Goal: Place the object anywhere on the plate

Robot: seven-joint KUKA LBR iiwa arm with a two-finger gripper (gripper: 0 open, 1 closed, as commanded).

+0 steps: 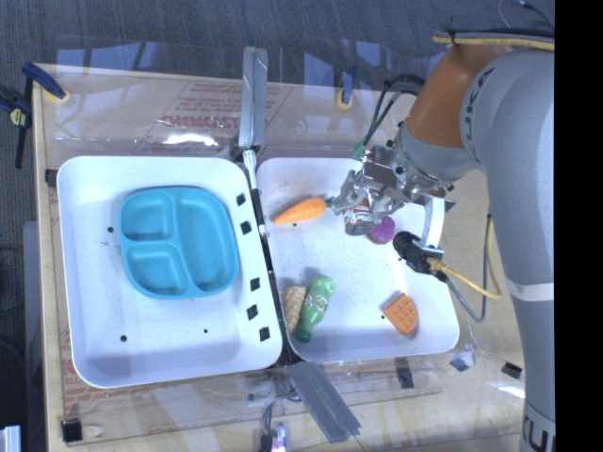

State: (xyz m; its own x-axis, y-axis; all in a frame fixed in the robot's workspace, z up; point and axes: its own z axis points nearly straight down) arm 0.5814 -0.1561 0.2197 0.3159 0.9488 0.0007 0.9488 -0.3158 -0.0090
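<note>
Rightward, pincer [361, 217] over right bin [433, 332], carrot [300, 212] beside

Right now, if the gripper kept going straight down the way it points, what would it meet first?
Probably the purple object beneath the gripper, or the right bin floor beside it; depth is unclear. The carrot lies off to one side.

The gripper [361, 213] is metallic silver, hung from a grey arm [513, 139] with an orange band. Just left of it lies an orange carrot [300, 212] with a green tip. Touching its lower right side is a purple object [382, 231]. Below it and to the left lies a green bottle [315, 306] beside a tan, ridged piece [294, 302]. Below it and slightly right sits an orange waffle-patterned piece [401, 314]. Far to its left, the plate [177, 241] is bright turquoise inside a white bin [85, 328]. The gripper's own bin [358, 342] is white too.
</note>
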